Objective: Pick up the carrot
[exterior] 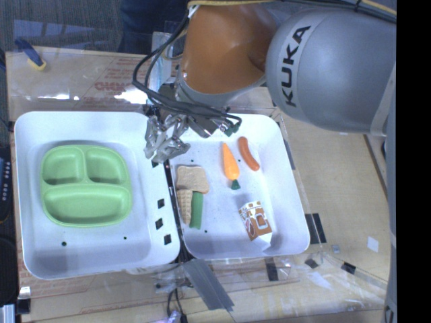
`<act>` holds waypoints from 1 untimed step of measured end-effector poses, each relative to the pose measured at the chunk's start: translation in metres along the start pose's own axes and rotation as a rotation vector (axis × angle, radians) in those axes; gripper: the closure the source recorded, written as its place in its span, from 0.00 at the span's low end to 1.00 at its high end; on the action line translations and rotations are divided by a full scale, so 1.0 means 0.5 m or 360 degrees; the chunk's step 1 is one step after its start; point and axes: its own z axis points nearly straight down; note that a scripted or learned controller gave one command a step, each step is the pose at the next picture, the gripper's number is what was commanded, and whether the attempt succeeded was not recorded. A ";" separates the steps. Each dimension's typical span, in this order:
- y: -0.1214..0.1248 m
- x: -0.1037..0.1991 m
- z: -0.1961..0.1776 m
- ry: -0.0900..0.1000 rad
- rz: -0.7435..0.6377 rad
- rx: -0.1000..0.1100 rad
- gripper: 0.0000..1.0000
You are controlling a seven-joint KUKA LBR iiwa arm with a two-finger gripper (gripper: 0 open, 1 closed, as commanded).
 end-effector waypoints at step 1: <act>0.025 -0.011 0.057 0.0007 0.0520 -0.0003 1.00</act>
